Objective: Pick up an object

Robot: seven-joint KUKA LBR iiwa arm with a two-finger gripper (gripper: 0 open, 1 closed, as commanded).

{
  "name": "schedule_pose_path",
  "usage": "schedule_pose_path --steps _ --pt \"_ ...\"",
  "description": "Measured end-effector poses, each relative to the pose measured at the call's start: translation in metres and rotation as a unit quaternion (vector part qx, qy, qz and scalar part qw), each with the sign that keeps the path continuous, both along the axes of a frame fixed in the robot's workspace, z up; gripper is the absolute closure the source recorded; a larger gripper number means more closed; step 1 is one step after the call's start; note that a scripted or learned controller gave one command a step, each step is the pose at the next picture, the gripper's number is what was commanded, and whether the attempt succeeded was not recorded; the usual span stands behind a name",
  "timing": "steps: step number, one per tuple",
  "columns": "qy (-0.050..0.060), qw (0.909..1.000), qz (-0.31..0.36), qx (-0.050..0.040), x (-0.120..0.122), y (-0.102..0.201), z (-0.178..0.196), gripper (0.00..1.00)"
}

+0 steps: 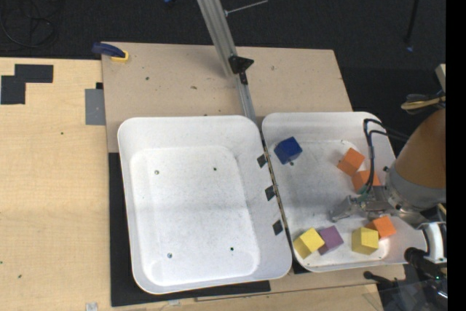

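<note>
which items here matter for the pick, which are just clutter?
Job-relevant: gripper, low in the right bin; blue block, orange blocks, yellow blocks, purple block.

Lying about: left bin, aluminium rail, blue clamp.

Blocks (329, 238) lie in the right bin (313, 129) (left bin (191, 129) beside).
</note>
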State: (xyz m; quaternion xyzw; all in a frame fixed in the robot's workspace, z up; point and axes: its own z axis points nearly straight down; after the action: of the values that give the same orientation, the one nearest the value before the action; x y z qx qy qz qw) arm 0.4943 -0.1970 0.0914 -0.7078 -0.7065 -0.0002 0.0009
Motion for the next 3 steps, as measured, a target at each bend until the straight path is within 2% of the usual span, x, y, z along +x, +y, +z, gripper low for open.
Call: schedule_pose_path --steps 1,3 --pt "0.001 1.0 -0.002 0.0009 -0.001 -0.001 0.01 1.0" --pt "-0.002 1.0 0.002 -0.0013 0.007 0.004 0.108 1.0"
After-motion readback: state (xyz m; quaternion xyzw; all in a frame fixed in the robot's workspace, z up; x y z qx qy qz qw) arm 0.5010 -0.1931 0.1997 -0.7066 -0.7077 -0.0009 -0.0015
